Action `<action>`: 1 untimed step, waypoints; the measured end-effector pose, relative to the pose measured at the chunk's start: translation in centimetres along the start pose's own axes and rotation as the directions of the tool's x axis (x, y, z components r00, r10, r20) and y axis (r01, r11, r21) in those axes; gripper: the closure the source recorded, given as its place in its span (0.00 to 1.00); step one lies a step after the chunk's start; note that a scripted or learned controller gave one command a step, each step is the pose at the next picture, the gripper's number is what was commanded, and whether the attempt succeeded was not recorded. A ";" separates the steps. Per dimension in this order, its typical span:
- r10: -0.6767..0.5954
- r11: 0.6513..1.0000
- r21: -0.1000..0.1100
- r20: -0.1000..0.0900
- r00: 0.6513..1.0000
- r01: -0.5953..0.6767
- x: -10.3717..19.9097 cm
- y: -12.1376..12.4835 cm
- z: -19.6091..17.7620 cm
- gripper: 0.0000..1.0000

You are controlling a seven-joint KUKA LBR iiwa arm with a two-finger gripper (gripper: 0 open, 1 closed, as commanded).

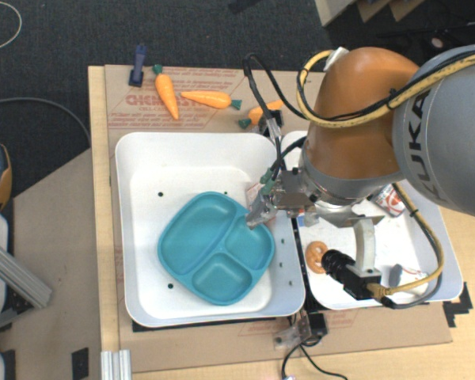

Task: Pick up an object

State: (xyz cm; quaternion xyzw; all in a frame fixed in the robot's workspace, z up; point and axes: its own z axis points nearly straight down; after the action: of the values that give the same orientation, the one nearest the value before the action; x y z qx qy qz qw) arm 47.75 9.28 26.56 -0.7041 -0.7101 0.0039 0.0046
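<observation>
While gripper (257,214) touches plate (214,248), carrots (168,95) behind bin (134,212).

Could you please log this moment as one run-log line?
arm: over bins | end effector: at rim of teal plate, left bin | grasp: unconfirmed | carrots: on bench, outside bins

Grey arm (427,125) reaching leftward, orange wrist band, hand (260,212) lowered

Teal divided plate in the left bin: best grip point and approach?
Probably the raised outer rim of the teal divided plate, pinched from above. It lies flat in the left bin, so only the rim and divider ridges stand up. The upper right edge looks best; it sits nearest the gripper, on the arm's side.
</observation>
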 end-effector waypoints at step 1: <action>0.009 1.000 -0.013 0.000 1.000 -0.009 -0.5 0.2 -1.7 1.00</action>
State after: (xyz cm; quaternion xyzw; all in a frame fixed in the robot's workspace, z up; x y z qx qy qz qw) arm 47.97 8.74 28.28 -0.7075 -0.7067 -0.0006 -0.0004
